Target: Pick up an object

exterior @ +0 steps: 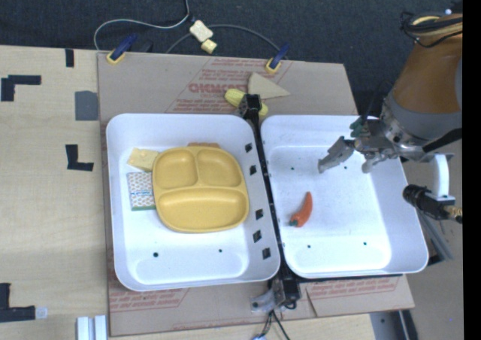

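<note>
Here the arm (425,90) reaches in from three o'clock and holds its gripper (352,155) above the right bin (376,256), near that bin's upper right part. The two fingers (334,156) stand spread apart with nothing between them, one pointing toward nine o'clock, the other shorter-looking beside it. The orange object (301,210), a small chilli-like piece, lies on the floor of the right bin, apart from the jaws at roughly seven o'clock from them, closer to the divider between bins. In the left bin (180,263) rest a yellow divided plate (201,188), a pale sponge-like piece (141,158) and a small patterned packet (140,189) at its nine o'clock.
</note>
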You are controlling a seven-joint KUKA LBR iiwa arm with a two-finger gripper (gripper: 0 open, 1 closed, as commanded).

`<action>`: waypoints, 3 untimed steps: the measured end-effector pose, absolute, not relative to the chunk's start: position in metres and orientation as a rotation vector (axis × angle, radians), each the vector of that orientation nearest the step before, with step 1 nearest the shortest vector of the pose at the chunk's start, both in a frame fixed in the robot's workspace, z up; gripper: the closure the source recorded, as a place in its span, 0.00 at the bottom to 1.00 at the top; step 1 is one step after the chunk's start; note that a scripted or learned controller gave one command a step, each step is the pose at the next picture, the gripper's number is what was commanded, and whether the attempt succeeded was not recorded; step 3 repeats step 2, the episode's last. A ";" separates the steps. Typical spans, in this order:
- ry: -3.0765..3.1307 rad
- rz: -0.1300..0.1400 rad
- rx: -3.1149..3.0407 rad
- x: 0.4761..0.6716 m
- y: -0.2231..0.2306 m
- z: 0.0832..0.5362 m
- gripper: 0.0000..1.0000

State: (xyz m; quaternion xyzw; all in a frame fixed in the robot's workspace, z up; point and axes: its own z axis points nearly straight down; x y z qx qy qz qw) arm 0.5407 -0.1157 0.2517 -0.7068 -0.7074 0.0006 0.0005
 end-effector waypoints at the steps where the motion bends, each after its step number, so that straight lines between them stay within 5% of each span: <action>1: -2.225 -0.001 -2.225 0.535 -0.102 0.081 0.00; 2: -2.226 -0.002 -2.228 0.537 -0.104 0.097 1.00; 3: -2.226 -0.002 -2.228 0.537 -0.104 0.097 1.00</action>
